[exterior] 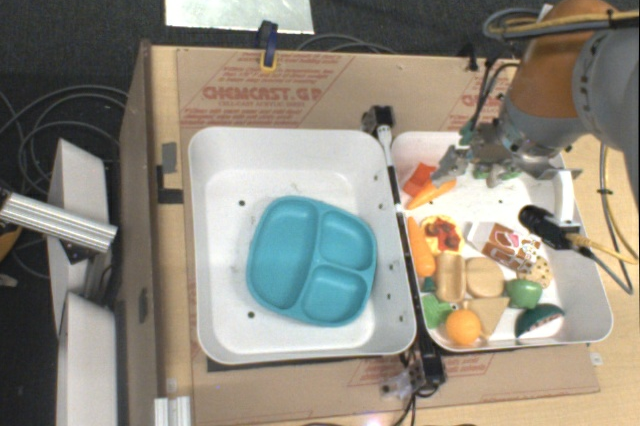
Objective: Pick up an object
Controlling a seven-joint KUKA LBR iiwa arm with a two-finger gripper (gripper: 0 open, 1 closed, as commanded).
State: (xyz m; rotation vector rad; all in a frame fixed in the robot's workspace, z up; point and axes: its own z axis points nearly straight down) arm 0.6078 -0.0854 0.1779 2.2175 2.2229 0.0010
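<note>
Hovering over the right bin (586,280): gripper (462,160) sits at about 12 o'clock of that bin, with the arm coming in from 2 o'clock. Can't tell whether it's spread or closed, because the tip is a grey blur against the white floor.

Closest pick candidate is the orange wedge (422,181), in the bin's 11 o'clock corner, just beside the gripper on its 8 o'clock side. Can't tell if the two are touching or apart.

Other stuff in the right bin, all crowded into the 6 o'clock half:
- carrot (422,252) lying along the 9 o'clock wall
- red and yellow piece (442,234) just beside the carrot, at its 2 o'clock
- printed box (514,252) near bin centre, tilted
- two tan bread pieces (468,278) side by side, touching, at 7 o'clock of the box
- green fruit (523,293) at 3 o'clock of the bread, right against it
- orange ball (461,326) near the 6 o'clock wall
- dark green slice (541,319) towards the 5 o'clock corner

Left bin (225,184) butts against the right one along the shared wall. Blue divided plate (310,259) lies flat in it, offset towards 5 o'clock of centre.
</note>
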